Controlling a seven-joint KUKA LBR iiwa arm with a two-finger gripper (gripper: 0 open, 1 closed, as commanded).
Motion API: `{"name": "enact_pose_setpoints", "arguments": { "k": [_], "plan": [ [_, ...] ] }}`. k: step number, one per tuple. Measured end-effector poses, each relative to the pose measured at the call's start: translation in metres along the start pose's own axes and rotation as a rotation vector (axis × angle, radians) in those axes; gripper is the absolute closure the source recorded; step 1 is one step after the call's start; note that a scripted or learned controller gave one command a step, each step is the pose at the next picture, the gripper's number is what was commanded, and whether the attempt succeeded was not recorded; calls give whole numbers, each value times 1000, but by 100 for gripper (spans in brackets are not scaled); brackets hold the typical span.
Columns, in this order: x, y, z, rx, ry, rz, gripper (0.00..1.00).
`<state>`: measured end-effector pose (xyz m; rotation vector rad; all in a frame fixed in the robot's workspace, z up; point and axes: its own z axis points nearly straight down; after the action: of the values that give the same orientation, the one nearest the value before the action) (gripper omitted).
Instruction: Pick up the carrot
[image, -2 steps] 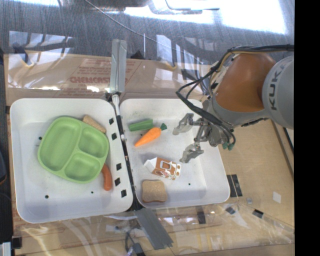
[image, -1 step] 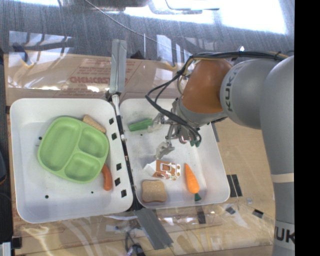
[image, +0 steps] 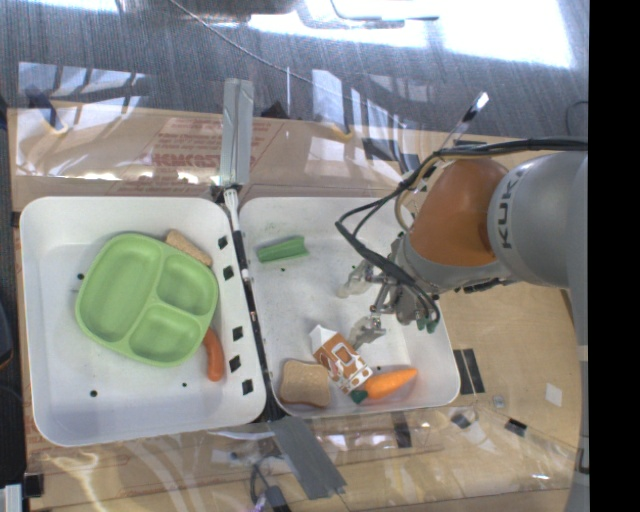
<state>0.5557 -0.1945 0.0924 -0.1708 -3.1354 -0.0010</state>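
1. Right now gripper (image: 372, 322) hovers w/ fingers apart, nothing held.
2. carrot (image: 390, 382) lies just below it, near the bin's front wall (image: 440, 395).
3. Approx: drop straight down, straddle mid-carrot, avoid carton (image: 342, 362) beside it.

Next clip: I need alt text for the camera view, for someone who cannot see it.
The grey arm's tool hangs over the right bin, above and left of the carrot near the bin's front edge, beside a small carton and a bread piece. A green block lies farther back. The left bin holds a green divided plate and a sausage.
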Motion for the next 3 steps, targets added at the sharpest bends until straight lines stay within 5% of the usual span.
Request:
{"name": "enact_pose_setpoints", "arguments": {
  "k": [1, 2, 3],
  "plan": [
    [70, -20, -14, -2, -19, 159, 0],
    [66, -9, -6, -11, -26, -186, 0],
    [62, -19, -2, 2, -12, -481, 0]
  ]
}}
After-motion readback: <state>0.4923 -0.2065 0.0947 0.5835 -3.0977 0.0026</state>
